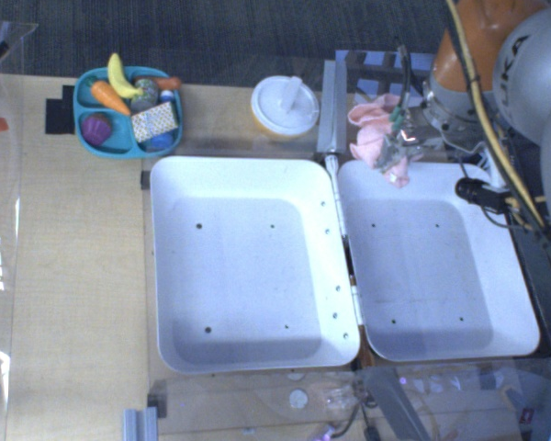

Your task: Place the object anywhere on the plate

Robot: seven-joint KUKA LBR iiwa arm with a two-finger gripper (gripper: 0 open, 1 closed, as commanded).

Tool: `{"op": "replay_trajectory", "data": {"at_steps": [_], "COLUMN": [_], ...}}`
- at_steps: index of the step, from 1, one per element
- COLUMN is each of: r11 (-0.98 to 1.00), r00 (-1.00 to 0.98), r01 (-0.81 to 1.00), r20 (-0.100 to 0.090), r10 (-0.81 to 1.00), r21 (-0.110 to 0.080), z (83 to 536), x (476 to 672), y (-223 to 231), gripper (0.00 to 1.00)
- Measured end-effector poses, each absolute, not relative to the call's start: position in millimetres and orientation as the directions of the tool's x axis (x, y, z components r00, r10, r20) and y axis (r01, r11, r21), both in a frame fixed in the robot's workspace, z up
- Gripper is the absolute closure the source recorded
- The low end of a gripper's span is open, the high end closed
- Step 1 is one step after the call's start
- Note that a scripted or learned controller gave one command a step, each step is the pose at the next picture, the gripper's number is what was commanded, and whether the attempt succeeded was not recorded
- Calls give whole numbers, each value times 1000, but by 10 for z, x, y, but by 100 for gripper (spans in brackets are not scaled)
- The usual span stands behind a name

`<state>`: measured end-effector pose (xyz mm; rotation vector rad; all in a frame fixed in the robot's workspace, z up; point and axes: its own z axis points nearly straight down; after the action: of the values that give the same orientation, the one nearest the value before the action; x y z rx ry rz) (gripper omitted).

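Two white bins lie side by side on the surface [73, 292]. At its far left corner stands a blue plate [84, 141] with toy food, then a white lidded cup [285, 106]. Over the right bin's [436, 274] far edge, the gripper [399, 150] pinches a pink soft object [378, 131], probably lifted for carrying to the plate.

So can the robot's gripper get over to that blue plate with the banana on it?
Probably, but it's far: the gripper is near the right bin's back edge, and the blue plate sits past the left bin, with nothing tall between.
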<state>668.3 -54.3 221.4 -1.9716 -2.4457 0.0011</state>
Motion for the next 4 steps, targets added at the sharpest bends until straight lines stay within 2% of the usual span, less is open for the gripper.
{"op": "replay_trajectory", "data": {"at_steps": [1,2,3,4], "r11": [580,853,989,1000], "r00": [-580,-853,-989,-1000], "r01": [814,522,149,1], "r20": [1,2,2,1], "r10": [814,522,149,1], "r21": [-1,0,2,2], "z": [2147,2109,2084,2199], "x": [6503,6274,6045,5786], "y": [-52,289,793,1165], "gripper": [100,100,100,100]}}
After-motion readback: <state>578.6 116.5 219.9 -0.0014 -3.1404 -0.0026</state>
